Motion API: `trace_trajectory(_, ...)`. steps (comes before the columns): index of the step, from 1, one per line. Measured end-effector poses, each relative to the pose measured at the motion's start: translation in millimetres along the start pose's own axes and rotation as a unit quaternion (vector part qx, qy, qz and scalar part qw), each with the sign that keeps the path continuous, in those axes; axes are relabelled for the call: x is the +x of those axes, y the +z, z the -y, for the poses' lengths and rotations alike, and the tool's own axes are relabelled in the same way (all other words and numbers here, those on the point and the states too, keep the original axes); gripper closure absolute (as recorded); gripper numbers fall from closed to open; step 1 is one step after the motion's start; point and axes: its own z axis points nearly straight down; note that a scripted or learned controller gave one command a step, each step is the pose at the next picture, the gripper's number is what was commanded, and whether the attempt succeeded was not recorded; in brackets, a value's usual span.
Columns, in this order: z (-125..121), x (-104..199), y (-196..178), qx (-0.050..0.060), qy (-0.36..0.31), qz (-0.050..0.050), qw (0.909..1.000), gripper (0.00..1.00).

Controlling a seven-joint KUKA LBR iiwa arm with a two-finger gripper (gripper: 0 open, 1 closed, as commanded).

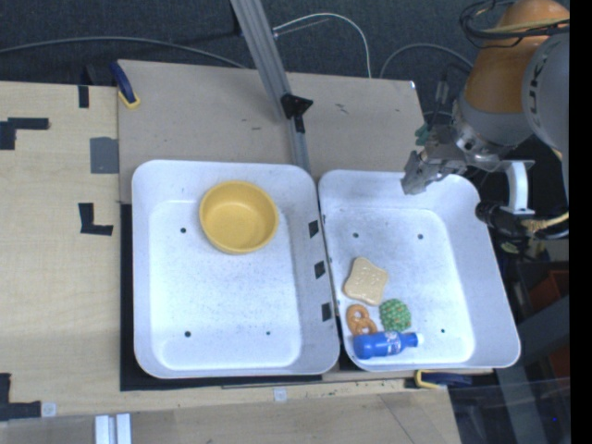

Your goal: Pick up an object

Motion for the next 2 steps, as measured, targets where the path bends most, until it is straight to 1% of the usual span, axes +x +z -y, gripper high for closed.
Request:
trace_trajectory(1,-5.7,57.4,-6.6,0.002,-0.003,-0.001,1.0,1.0)
trace_trajectory(2,-3.9,102.3,1.7,0.003,-0.002,-0.001,1.0,1.0)
